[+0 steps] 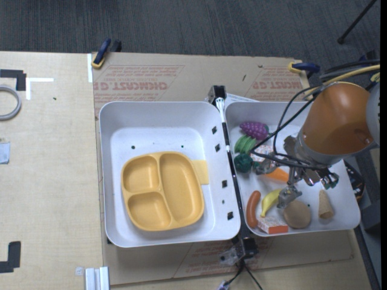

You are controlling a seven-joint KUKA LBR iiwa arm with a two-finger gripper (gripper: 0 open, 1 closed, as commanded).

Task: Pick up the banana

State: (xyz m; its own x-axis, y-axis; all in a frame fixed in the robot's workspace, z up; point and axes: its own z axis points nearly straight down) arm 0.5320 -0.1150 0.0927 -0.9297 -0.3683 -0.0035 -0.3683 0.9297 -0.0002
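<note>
- Camera view, nearest edge first: a small red-and-white box (273,226) lies flat at the front of the right bin (344,222), a shallow white tray with rounded corners
- Just beside it sit a rounded brown potato-like lump (297,214), matte in texture, and a tan ice-cream cone (326,205) standing near the right wall
- A smooth red sausage (253,209) lies lengthwise at the left of this bin, close to the banana (269,202)
- The banana is a short, curved yellow piece, glossy like plastic, lying between the sausage and the brown lump
- The gripper (290,195) hangs just right of the banana's upper end, its metal fingertips low over the bin; whether the jaws are wide or narrow cannot be told, and nothing is seen held between them
- Behind it an orange carrot-like piece (276,176) lies partly under the wrist
- Farther back are a dark green knobbly item (243,162), a lighter green pepper shape (245,144) and a purple bunch of grapes (254,128)
- The left bin (115,162) holds a yellow three-compartment plate (162,190) with rounded edges
- Both bins rest on brown cardboard (145,77)
</note>
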